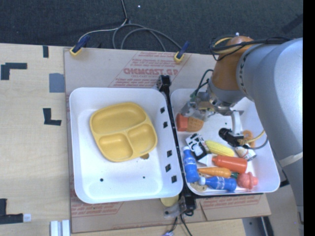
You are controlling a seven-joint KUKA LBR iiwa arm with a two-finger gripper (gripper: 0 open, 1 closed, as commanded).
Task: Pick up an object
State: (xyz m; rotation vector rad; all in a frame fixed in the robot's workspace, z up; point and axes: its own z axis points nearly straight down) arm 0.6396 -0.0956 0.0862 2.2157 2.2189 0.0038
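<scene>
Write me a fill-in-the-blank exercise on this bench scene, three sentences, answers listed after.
1. The yellow divided plate lies in the ____ bin of the camera view.
2. The divided plate has ____ compartments.
3. The tool is over the right bin, near its ____ edge in the camera view, above toys such as the corn cob and the carrot.

Missing words: left; three; top

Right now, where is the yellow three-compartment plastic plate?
The yellow three-compartment plastic plate lies in the left white bin, toward its upper middle, across the black divider from the toy-filled right bin.
</scene>
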